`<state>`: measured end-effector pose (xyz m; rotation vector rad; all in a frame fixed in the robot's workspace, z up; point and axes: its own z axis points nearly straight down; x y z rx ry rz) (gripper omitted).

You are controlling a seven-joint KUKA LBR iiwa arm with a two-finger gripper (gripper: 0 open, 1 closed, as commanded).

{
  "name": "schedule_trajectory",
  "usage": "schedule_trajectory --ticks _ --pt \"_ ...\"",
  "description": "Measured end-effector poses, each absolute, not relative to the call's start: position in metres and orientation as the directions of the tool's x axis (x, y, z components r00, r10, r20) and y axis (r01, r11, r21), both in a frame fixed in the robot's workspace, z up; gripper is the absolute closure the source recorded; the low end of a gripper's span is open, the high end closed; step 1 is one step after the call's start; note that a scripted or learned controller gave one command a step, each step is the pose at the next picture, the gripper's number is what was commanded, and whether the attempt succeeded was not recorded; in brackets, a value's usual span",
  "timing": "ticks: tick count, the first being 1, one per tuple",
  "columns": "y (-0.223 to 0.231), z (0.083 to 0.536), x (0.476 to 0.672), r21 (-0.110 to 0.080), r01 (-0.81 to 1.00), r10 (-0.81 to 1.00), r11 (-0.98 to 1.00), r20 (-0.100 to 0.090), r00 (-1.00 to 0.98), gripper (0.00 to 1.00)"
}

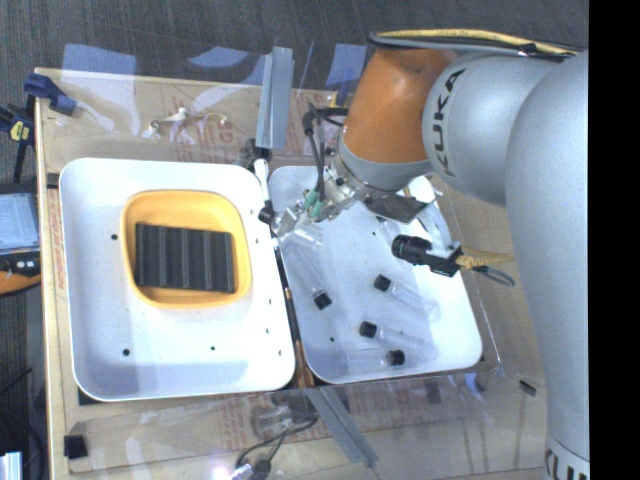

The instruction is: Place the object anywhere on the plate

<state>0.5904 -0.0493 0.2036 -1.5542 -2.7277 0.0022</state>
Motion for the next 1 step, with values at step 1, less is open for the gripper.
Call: schedule_trajectory --ticks 1 --pt "-0.0493 0.2037 0.5904 -0.002 0.860 0.860 0.510 0.001 -0.510 0.00"
